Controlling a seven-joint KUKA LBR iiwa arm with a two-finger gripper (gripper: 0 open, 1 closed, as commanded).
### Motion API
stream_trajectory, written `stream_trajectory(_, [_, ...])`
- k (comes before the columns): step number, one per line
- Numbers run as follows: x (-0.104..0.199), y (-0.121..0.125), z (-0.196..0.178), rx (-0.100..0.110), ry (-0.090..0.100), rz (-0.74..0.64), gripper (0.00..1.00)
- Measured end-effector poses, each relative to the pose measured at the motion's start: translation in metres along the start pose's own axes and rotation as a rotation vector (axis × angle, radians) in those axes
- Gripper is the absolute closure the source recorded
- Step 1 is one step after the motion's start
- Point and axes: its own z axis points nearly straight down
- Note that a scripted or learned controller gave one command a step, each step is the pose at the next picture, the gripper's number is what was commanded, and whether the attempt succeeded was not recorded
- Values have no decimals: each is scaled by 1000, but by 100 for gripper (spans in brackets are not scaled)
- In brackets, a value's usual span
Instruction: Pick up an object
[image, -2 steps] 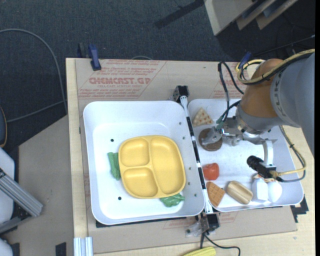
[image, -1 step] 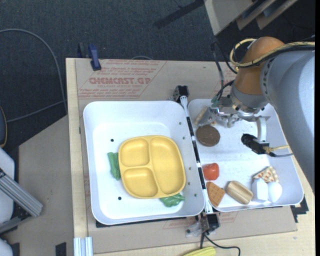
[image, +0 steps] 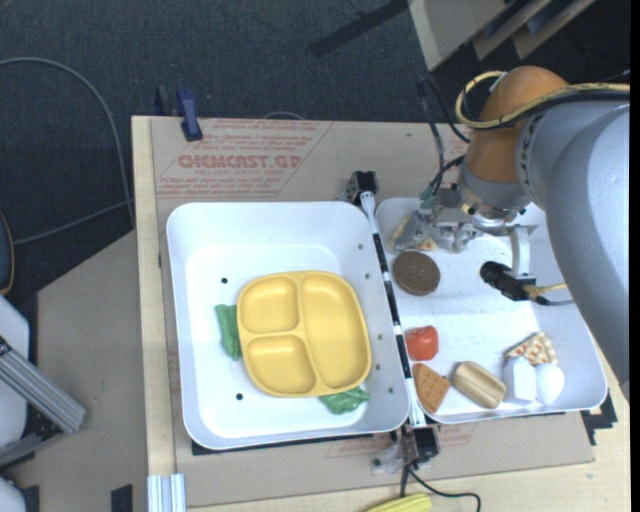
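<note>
My gripper is down in the far left corner of the right bin, under the grey arm with its orange band. A small tan piece lies right beside it; I cannot see whether it is held. Just in front of the gripper rests a round brown patty. Nearer the front of that bin lie a red tomato-like piece, an orange wedge, a tan bread roll, a pizza-like slice and white pieces.
The left bin holds a yellow divided plate. A green leafy piece sticks out at the plate's left and another at its front edge. A ridge separates the two bins. The arm's bulk fills the right side.
</note>
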Motion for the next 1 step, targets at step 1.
stream_trajectory(1, [-4, -42, 0, -11, 2, 2, 0])
